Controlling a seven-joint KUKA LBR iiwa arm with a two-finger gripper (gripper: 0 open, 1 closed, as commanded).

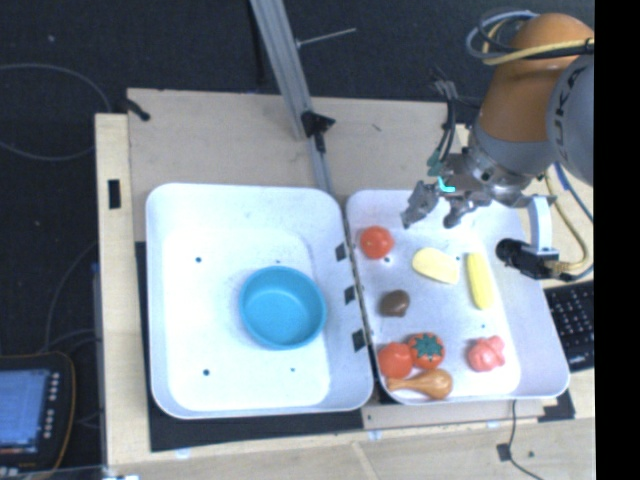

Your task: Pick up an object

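While it hangs over the far end of the right bin, the end effector has its two fingers spread apart with nothing between them.
Arm: grey, orange band, reaching in from the right.
Red ball: below-left of the end effector, near.
Pale yellow piece: just below it.
Yellow corn-like piece: below-right.
Brown lump: farther below.
Tomato, squash, pink piece: well apart, at the bin's near end.
Blue bowl: in the left bin, well to the left.
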